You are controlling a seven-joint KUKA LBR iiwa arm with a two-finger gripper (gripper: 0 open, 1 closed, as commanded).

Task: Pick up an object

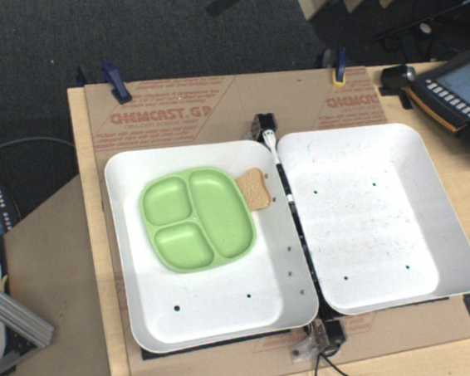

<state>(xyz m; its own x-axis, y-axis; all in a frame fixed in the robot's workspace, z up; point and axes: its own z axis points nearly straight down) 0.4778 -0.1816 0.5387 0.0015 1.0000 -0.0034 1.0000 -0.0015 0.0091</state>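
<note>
A light green plate [197,219] with three compartments lies in the upper part of the left white bin [215,314]. A small tan, toast-like piece [254,189] rests against the plate's right rim, close to the bin's right wall.
The right white bin [371,210] sits beside the left one on a brown board [160,111]. A blue clamp [115,83] and a yellow-blue clamp [339,68] hold the board's far edge. A black tablet-like device [450,93] lies at the far right. Cables run at the front [328,357].
</note>
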